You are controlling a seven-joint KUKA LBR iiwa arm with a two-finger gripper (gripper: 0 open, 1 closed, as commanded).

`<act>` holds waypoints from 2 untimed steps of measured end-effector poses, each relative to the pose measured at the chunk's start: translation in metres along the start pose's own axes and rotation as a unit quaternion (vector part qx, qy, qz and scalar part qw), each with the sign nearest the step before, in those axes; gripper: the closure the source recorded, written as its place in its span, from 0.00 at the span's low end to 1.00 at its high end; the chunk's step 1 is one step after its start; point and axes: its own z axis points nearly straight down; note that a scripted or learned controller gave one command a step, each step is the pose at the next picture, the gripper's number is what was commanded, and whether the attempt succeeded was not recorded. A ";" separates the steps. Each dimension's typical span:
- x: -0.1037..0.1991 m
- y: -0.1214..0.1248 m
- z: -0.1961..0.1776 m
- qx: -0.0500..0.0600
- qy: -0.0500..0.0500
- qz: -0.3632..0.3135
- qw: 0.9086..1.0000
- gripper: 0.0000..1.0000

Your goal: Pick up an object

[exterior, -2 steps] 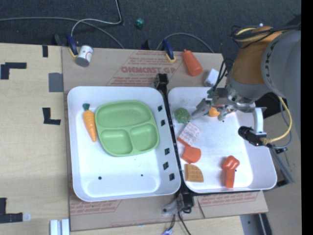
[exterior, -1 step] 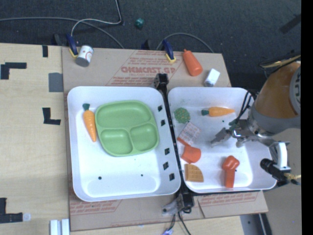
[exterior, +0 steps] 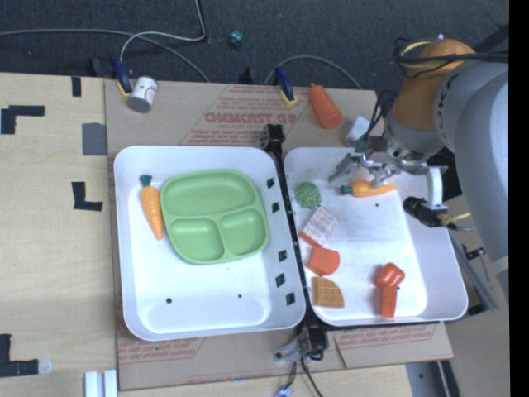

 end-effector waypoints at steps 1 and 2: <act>0.034 0.020 0.020 -0.013 -0.006 0.000 1.000 0.00; 0.052 0.019 0.019 -0.014 -0.007 0.000 1.000 0.00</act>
